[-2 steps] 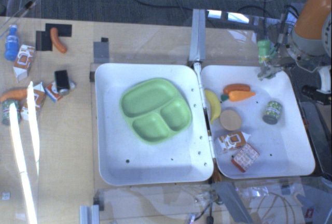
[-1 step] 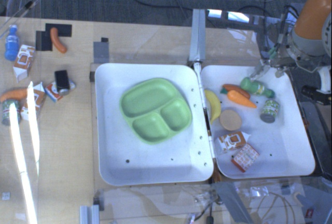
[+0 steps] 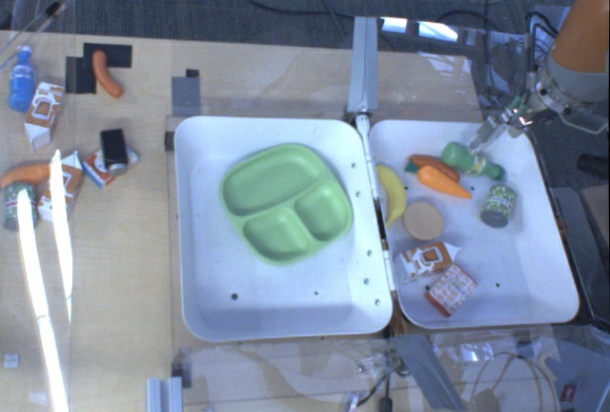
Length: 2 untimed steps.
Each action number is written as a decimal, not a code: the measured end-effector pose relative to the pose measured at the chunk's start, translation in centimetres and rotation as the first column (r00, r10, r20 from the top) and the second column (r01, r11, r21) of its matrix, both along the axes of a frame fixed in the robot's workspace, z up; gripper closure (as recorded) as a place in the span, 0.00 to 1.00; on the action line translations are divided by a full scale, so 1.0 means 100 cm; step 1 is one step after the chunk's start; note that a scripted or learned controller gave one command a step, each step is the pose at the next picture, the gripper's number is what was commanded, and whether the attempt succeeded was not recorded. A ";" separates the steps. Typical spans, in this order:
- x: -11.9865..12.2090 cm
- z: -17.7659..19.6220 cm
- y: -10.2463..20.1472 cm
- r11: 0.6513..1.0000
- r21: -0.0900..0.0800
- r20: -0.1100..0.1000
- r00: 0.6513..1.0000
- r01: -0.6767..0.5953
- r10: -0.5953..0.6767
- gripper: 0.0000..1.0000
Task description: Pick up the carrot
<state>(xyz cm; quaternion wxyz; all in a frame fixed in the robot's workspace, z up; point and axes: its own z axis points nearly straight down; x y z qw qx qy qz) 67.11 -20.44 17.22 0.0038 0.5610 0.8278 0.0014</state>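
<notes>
We hover our gripper (image 3: 484, 137), fingers apart and empty, near the right bin's (image 3: 562, 291) far edge; the carrot (image 3: 444, 179) lies just beside it, not yet grasped, so the pickup remains.

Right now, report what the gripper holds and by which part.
Nothing is held. The gripper hangs over the right bin's far side, nothing between its fingers; the carrot lies apart on the bin floor.

No text, brand or number can be read. Printed patterns are seen on the small cartons (image 3: 448, 289) and the can (image 3: 498, 205) right of the green plate (image 3: 284, 201), but are too blurred.
</notes>
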 end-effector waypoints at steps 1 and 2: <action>0.000 0.142 0.000 0.993 0.000 0.002 0.993 0.116 -0.116 0.00; -0.078 -0.007 0.066 0.999 0.002 -0.005 0.999 0.040 -0.040 0.00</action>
